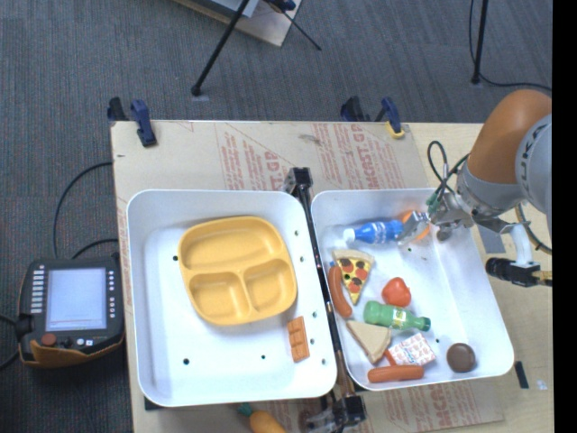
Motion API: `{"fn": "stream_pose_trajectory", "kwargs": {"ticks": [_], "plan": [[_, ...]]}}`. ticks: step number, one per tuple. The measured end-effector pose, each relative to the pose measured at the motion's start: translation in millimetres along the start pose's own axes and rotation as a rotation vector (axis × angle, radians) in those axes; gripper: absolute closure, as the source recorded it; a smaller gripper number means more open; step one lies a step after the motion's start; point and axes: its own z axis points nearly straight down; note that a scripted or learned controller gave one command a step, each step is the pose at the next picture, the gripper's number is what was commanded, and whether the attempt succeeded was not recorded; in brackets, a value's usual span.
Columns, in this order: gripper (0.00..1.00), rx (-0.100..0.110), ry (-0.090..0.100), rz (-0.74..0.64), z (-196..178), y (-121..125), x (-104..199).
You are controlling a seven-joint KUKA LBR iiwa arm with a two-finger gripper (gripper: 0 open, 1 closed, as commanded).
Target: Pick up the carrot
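Camera view, right bin [494,318], far edge
- Item: carrot [414,216], taken to be the short orange piece near the bin's far wall. It is just right of the blue bottle [377,232] and touches or nearly touches it.
- Appearance: plain bright orange and mostly hidden, with only a small stub showing. No green top can be made out. Too small to be sure of its shape.
- Long axis: seems to run roughly along the far wall, from the bottle toward the hand. Not certain at this size.
- Hand [438,221]: at the bin's far right corner, immediately right of the carrot, on the arm [505,152] reaching in over the right edge. Whether it is released, clenched or grasping cannot be told. Contact with the carrot is likewise unclear.
- Relation for the coming move: the carrot lies directly left of the hand, close against it, with the bottle crowding its other side. Judged a tight approach, where a closing grasp may catch the bottle too.
- Also noted: a second orange tapered item [262,419] on the desk [270,147], at its front edge outside both bins
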Motion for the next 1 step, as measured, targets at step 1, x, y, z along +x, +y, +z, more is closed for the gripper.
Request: {"fn": "stream_pose_trajectory", "kwargs": {"ticks": [1], "plan": [[0.00, -0.004, -0.008, 0.054, -18.5, -1.2, -3.4]]}}
